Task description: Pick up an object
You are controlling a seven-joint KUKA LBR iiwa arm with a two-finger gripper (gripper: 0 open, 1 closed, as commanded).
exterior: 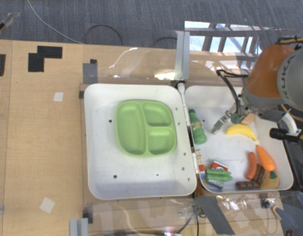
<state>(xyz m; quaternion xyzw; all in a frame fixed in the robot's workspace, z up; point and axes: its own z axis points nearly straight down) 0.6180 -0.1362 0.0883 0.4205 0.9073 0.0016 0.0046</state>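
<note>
At the near edge of the right bin (289,178), well below the fingers, lie a red-and-blue carton (219,167) with a green item (216,174) on it, a brown chocolate bar (247,184), a red sausage (251,165) and an orange carrot (265,158), all clustered toward the near corner. Closer up, a yellow banana (243,131) lies just beside the gripper (229,120), a little below and to the right of the fingertips, apart from them as far as can be seen. One grey finger (219,124) angles down toward the bin floor; the fingers look parted with nothing between them. To the left of the fingers, a green bottle (196,127) lies against the wall shared by both bins. Farther left, the left bin (100,181) holds a green divided plate (145,127). The grey arm with its orange band (267,73) rises behind the gripper on the right.
</note>
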